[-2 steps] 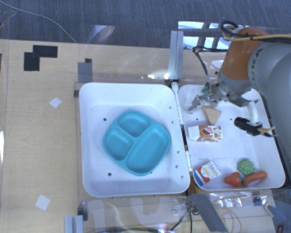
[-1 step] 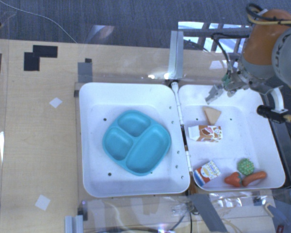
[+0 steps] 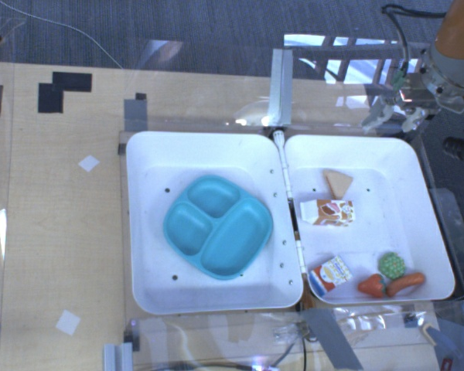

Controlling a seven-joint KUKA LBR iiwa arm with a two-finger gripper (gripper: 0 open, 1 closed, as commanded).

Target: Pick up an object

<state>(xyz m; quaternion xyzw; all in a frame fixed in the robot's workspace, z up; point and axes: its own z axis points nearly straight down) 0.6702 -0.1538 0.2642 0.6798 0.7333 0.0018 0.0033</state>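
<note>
Right now, operator: your candidate objects all in right bin (image 3: 417,168). Tan wedge (image 3: 338,182) near top, small carton (image 3: 331,212) just below it. Second carton (image 3: 332,273) at front edge, green ball (image 3: 391,265) and red-orange pieces (image 3: 392,284) beside it in front right corner. Left bin (image 3: 147,176) carries blue divided plate (image 3: 218,226). Hand (image 3: 394,114) hovers past right bin's far rim, off bench; cannot tell how far open, nothing seen in it.
</note>
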